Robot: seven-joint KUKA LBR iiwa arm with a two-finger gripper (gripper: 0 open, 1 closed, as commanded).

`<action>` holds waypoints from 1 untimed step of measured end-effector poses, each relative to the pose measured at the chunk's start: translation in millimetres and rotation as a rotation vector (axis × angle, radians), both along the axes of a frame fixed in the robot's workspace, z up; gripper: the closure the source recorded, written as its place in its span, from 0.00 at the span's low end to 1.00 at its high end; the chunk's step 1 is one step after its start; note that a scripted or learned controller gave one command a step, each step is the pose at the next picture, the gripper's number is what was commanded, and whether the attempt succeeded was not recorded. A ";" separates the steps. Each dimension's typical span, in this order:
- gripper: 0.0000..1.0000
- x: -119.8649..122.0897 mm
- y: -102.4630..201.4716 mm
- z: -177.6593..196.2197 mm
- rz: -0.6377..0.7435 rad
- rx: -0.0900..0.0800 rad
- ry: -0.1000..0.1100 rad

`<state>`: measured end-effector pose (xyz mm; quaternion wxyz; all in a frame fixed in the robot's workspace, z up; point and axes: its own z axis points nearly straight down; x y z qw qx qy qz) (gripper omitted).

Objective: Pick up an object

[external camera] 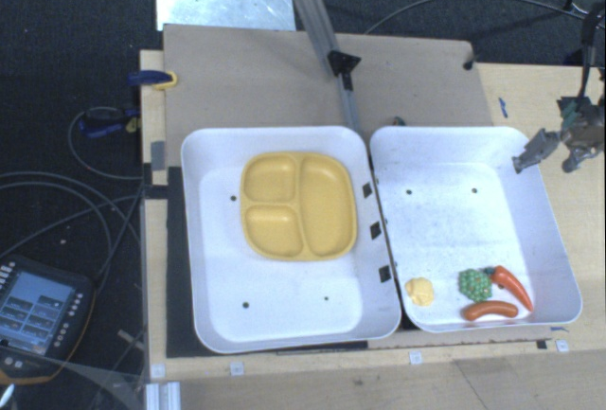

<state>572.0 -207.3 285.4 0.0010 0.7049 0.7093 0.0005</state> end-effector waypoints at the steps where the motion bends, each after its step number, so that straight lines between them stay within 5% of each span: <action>1: 0.00 0.0 0.0 0.1 0.000 0.000 0.000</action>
